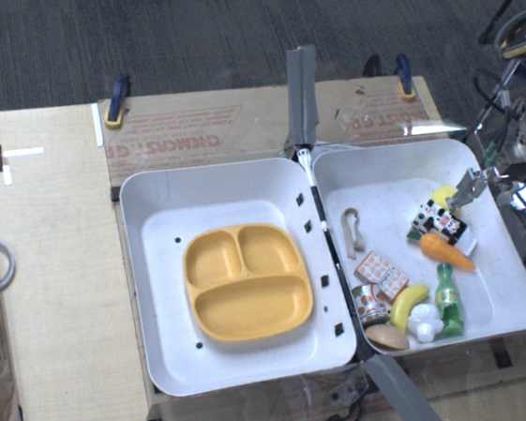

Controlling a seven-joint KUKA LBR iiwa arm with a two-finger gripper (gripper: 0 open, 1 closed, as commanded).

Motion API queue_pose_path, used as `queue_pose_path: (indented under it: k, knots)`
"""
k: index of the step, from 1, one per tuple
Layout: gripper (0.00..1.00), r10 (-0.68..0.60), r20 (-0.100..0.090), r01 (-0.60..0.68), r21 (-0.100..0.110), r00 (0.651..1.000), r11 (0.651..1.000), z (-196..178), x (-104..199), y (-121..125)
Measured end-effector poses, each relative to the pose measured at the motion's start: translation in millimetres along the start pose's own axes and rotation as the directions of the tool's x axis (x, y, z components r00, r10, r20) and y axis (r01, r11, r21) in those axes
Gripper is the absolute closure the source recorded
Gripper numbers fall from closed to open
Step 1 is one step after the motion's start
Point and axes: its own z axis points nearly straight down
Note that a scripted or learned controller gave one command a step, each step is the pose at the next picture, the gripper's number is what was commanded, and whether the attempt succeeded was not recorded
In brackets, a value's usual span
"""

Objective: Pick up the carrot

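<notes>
The orange carrot (447, 252) lies slanted in the right bin (385, 167), close to that bin's right wall. It touches a black-and-white checkered item (437, 221) just above it. My gripper (472, 188) hangs at the bin's right rim, up and to the right of the carrot, apart from it. Its tip points toward a small yellow object (444, 195) beside the checkered item. Nothing shows in its grasp.
The right bin also holds a green bottle (448, 300), a banana (408, 303), a white lump (426, 325), a can (371, 304), a red-and-white box (381, 273) and a grey carabiner (351, 231). A yellow divided plate (248, 280) sits in the left bin (156, 264).
</notes>
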Motion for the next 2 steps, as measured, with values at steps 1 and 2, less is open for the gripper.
queue_pose_path:
  k: [1, 2]
  knots:
    - [0.00, 0.003, 0.000, -0.003, 0.001, 1.000, 1.000, 94, 19, -6]
    - [0.00, -0.331, 0.002, 0.331, -0.004, 0.944, 0.944, 104, 64, -75]
